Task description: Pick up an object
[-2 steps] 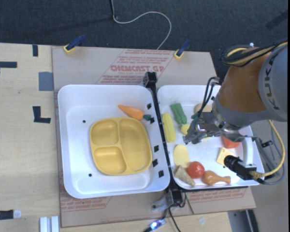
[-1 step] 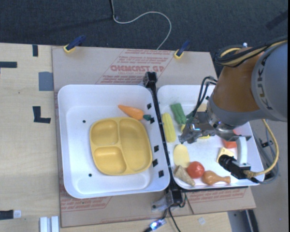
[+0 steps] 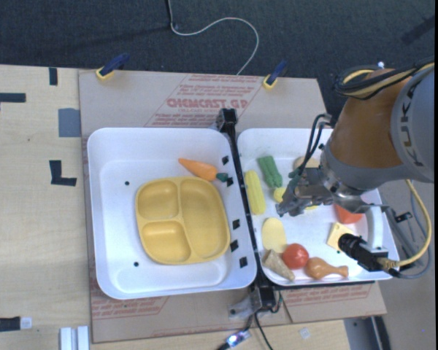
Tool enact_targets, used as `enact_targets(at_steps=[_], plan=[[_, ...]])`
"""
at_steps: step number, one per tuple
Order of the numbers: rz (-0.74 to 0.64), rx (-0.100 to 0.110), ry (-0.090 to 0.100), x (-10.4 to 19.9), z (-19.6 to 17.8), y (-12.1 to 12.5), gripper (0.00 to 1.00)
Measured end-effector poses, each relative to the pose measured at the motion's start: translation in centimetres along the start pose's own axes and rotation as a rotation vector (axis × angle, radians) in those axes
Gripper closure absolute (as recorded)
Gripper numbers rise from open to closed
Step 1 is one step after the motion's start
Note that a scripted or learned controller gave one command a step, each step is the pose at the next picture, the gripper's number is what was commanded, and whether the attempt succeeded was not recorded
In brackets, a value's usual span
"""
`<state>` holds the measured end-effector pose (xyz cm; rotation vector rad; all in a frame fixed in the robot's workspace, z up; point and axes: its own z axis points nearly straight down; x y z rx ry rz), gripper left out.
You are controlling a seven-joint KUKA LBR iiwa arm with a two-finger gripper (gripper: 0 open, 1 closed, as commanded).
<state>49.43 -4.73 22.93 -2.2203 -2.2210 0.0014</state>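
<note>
My gripper (image 3: 292, 201) hangs low over the right bin (image 3: 317, 138), dark fingers down among the toy food; spread or pinched, I honestly cannot tell from here. Corn cob (image 3: 255, 191) just to one side, green pickle (image 3: 270, 170) behind, pale potato (image 3: 274, 233) and red tomato (image 3: 296, 254) nearer the front rim.
</note>
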Motion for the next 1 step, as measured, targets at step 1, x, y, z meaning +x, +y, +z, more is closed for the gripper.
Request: enact_targets(at_steps=[1], plan=[[-0.001,0.002,-0.001,-0.03,1.49,1.23,1.0]])
